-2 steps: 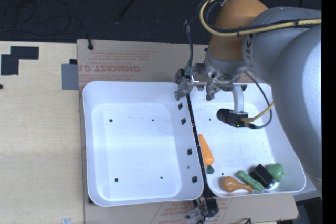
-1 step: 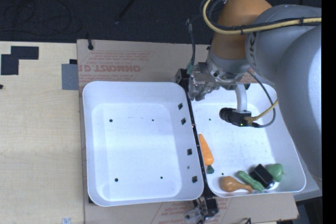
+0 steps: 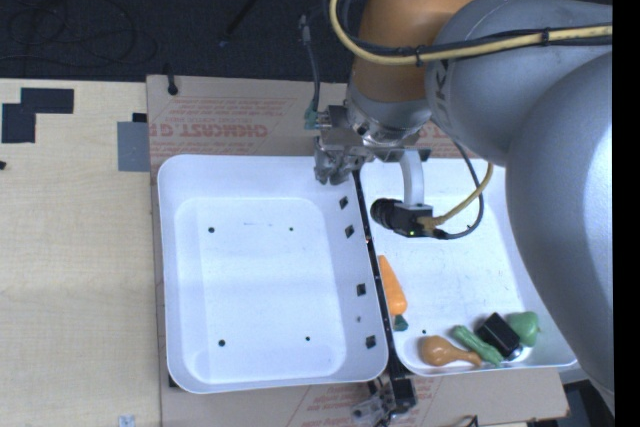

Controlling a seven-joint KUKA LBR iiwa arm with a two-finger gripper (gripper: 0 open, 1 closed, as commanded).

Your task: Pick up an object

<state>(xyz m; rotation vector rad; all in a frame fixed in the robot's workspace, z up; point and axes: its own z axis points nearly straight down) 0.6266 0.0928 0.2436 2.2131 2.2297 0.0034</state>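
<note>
— Where did the two bins sit?
— Side by side on the bench, the left bin (image 3: pixel 190 205) touching the right bin (image 3: pixel 470 265) along the middle.
— And the things?
— All in the right bin. A toy carrot (image 3: pixel 393 288) lay against the dividing edge; a drumstick (image 3: pixel 446 351) and a block (image 3: pixel 497 334) lay together in the near corner.

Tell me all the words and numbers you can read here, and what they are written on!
"GEMCRAFT"-like red letters, upside down, on the brown cardboard sheet behind the two shallow white plastic bins: too blurred to be sure of the spelling.
More red print on the cardboard's front edge, below the bins: too small and cut off to read.
No readable words or numbers on the bins, the toys or the grey arm.
</note>
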